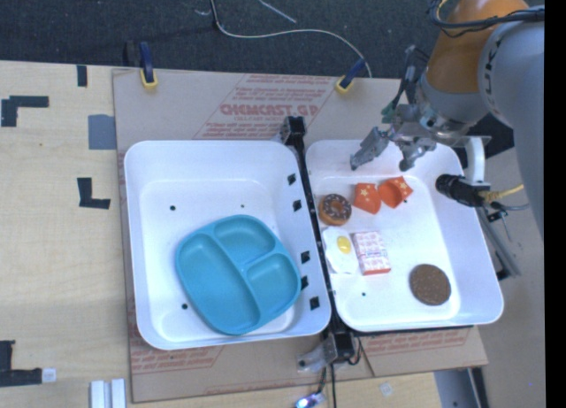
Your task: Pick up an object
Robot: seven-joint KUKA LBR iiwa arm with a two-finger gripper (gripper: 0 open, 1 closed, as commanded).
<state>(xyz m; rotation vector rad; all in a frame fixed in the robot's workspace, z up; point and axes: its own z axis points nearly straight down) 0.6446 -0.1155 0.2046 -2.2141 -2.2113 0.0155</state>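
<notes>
Gripper (pixel 386 157) over right bin (pixel 469 256), fingers spread wide, nothing between them. Just below it: two orange pieces (pixel 382 195); doughnut (pixel 335 209) to their left, then egg (pixel 341 246), pink-white box (pixel 370 252), brown disc (pixel 430 284). Left bin (pixel 150 185): blue divided plate (pixel 237 272).

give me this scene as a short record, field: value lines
left bin: blue divided tray
right bin: donut, two orange pieces, pink box, fried egg, brown disc
gripper: open, holding nothing, above the right bin's far edge
nearest to gripper: orange pieces
pick status: not yet done
</notes>
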